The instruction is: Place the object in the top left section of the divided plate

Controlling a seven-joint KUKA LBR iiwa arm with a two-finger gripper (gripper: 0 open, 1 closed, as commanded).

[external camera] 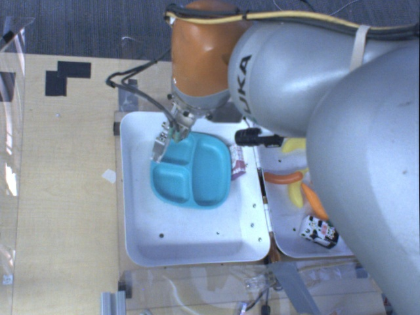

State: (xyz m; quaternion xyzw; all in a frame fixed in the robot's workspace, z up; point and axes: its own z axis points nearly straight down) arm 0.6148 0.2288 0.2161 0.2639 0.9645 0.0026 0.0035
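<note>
A light blue divided plate (193,171) lies in the left white bin (197,245), towards its back. My gripper (164,143) hangs over the plate's upper left corner, at the plate's edge. A small green bit (176,134) shows right at the gripper, just above the plate's top left section; whether it is gripped is not visible. The grey arm with its orange band (200,51) covers the back of the bin.
A small red and white packet (237,163) lies against the plate's right edge. The right bin (289,245) holds orange pieces (284,177), a yellow piece (296,195) and a black and white object (319,231). The arm's bulk covers the right side.
</note>
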